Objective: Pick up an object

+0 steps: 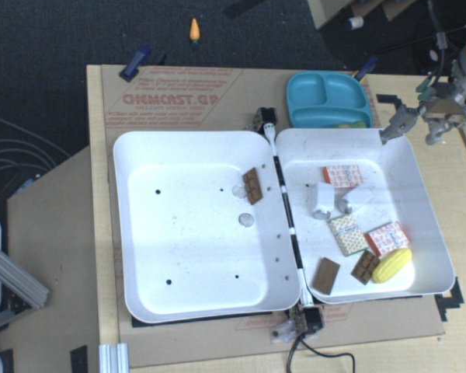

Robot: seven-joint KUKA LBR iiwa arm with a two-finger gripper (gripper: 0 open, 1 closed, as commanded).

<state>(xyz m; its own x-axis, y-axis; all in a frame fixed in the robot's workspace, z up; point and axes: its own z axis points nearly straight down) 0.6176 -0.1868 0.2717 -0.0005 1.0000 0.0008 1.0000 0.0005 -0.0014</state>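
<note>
The right bin (423,200) holds several small items: a red-and-white box (342,176), white pieces (324,201), a patterned box (347,234), a second red-and-white box (387,238), a yellow toy fruit (392,266) and two brown chocolate bars (364,266) (326,275). In the left bin (140,208) lies one more brown bar (252,185) beside two small clear discs (246,220). My gripper (412,133) hangs over the far right corner of the right bin, open, with nothing between its fingers.
A blue divided tray (328,98) sits on the bench just behind the right bin, close to the gripper. A blue clip (134,64) lies at the bench's far left edge, and a small orange thing (194,29) is on the floor beyond.
</note>
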